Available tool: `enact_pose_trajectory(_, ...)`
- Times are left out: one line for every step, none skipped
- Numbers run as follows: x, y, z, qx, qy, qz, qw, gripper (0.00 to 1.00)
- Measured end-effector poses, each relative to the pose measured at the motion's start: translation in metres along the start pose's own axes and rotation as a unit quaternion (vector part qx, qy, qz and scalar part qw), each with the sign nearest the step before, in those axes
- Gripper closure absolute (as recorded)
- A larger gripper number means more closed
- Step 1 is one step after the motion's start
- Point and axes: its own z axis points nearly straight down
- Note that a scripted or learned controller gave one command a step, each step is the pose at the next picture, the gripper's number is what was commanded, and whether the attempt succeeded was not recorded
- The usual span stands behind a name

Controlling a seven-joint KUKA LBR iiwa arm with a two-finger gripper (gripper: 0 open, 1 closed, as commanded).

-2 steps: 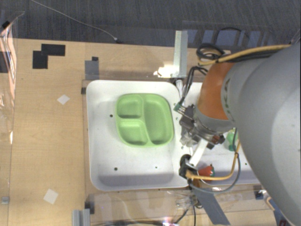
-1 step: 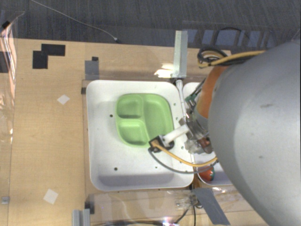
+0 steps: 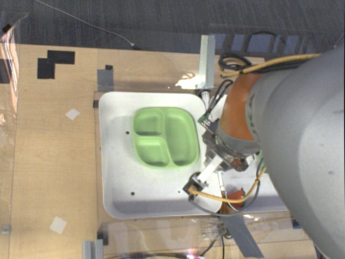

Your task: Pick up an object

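Little of the task is looking done: no object is showing clamped in the gripper (image 3: 230, 172), which is hanging under the grey arm (image 3: 302, 144) over the right bin (image 3: 268, 201). Whether the jaws are standing apart or together, I cannot tell. A small red object (image 3: 235, 195) is lying just below them, probably the target. A green divided plate (image 3: 164, 137) is sitting in the left bin (image 3: 116, 161), well off to the jaws' view-left side. Grasping and lifting are remaining.

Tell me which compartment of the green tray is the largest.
The long compartment on the green tray's side toward the arm; the upper-left and lower-left ones are shorter.
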Motion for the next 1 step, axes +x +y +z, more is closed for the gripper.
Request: enact_pose_trajectory(0.0012, 0.0001, -0.01, 0.0, 0.0, -0.003, 1.0, 1.0)
